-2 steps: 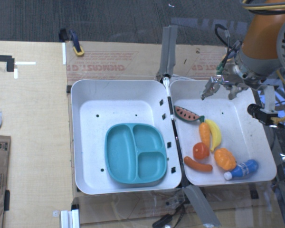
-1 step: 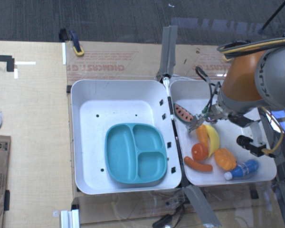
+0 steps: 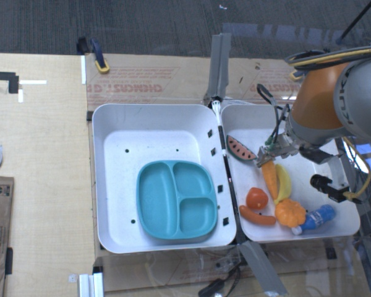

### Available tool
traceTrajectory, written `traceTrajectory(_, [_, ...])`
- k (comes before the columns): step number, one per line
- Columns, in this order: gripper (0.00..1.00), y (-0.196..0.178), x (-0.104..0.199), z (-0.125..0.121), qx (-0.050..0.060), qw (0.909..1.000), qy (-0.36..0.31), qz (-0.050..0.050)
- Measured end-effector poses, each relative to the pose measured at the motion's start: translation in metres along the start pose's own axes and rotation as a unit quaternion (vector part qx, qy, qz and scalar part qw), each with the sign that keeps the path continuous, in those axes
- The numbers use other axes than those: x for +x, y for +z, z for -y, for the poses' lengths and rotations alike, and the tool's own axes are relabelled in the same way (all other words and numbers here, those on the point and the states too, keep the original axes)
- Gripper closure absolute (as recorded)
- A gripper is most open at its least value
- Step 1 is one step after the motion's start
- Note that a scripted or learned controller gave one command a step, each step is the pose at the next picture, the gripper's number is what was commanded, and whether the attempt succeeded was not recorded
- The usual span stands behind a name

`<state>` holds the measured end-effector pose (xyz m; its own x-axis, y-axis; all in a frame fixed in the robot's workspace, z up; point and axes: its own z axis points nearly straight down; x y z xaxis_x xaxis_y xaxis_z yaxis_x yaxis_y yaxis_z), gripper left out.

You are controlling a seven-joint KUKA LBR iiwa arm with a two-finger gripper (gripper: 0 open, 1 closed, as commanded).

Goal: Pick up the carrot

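Orange carrot (image 3: 270, 177) lies mid-floor in the right bin (image 3: 334, 231), touching a banana (image 3: 282, 185); gripper (image 3: 267, 159) sits right at its upper end, whether clenched or released I cannot tell; blue tray (image 3: 176, 200) fills the left bin (image 3: 105, 166).

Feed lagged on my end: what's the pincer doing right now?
Pincer: at the top end of the carrot in the right bin; open or closed cannot be told.

A blue divided plate (image 3: 176, 198) lies in the left bin (image 3: 111, 125).
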<state>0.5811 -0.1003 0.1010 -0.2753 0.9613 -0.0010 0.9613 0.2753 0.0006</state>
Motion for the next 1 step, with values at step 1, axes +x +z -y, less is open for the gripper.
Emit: traceTrajectory(1, [1.00, -0.0921, 0.0645, -0.0042, 0.001, 0.9992, 0.040, 0.000])
